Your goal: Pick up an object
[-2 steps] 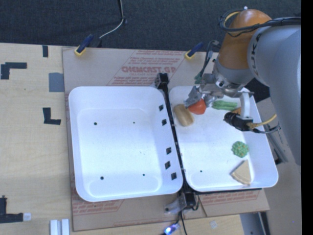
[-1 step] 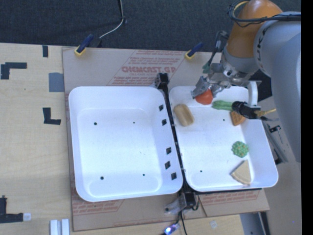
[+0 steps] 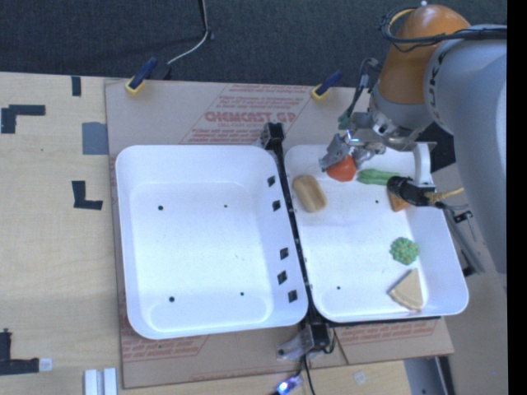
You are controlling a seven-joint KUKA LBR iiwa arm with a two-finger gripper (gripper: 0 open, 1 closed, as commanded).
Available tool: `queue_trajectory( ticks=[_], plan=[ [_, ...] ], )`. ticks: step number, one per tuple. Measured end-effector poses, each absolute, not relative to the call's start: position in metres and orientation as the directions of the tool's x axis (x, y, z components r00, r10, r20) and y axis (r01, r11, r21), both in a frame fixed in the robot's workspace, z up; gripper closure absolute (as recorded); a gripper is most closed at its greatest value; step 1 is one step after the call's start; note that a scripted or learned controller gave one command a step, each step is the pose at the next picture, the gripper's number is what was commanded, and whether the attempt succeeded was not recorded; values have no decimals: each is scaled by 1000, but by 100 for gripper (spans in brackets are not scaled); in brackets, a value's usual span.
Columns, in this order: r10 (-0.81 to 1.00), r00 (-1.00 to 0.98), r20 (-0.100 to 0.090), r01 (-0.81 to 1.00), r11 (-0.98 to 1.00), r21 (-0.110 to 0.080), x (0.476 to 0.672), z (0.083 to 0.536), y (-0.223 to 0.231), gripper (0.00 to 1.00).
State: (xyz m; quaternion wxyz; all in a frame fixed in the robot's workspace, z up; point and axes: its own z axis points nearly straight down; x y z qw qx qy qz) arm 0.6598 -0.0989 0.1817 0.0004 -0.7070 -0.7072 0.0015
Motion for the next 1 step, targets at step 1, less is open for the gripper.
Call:
queue_trajectory(
  ticks=[1],
  plan=[
    [1000, -1, 0, 1000, 1, 1, 652, 218, -112, 100]
  ],
)
